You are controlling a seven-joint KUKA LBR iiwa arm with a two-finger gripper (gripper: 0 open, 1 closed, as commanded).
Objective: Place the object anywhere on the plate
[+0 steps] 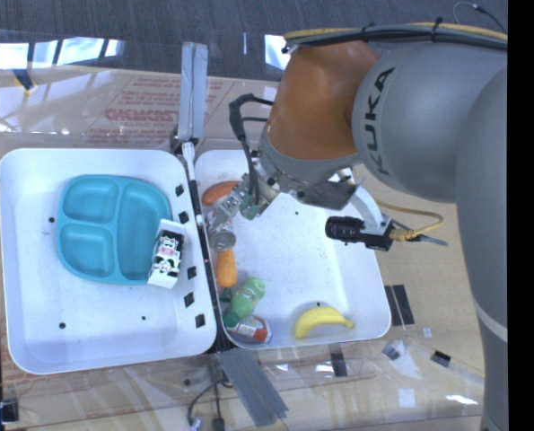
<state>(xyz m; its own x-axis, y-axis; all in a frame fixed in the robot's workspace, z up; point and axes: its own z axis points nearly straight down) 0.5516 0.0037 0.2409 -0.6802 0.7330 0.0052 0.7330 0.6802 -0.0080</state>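
**Trainee:** What does this view show, and where is the thing to be moved?

**Operator:** I see two shallow white plastic bins side by side. The left bin [33, 330] holds the turquoise three-compartment plastic plate [105, 227]. A small white carton with a black-and-white cow print [166, 259] leans on the plate's right rim, partly over it and partly on the bin floor. I cannot say which item is the task's object; the carton is the one nearest the plate, and the remaining candidates sit in the right bin [365, 312].

**Trainee:** And the gripper?

**Operator:** The two-finger gripper [247, 200] hangs low at the upper left corner of the right bin, under the orange band. Its tips are lost among cluttered items, so I cannot tell whether it is released, clenched or grasping anything.

**Trainee:** Why is it positioned there?

**Operator:** My judgement is that it is working the cluster along the divider: an orange rounded piece [218, 192], a grey metallic can [222, 238], an orange carrot-like piece [226, 268], a green bottle-like item [245, 296] and a red-and-grey object [251, 330].

**Trainee:** What obstructs the move?

**Operator:** The items touch, so a clean grasp looks hard. The raised walls between the bins [193, 241] must be cleared. The yellow plastic banana [322, 320] lies well apart.
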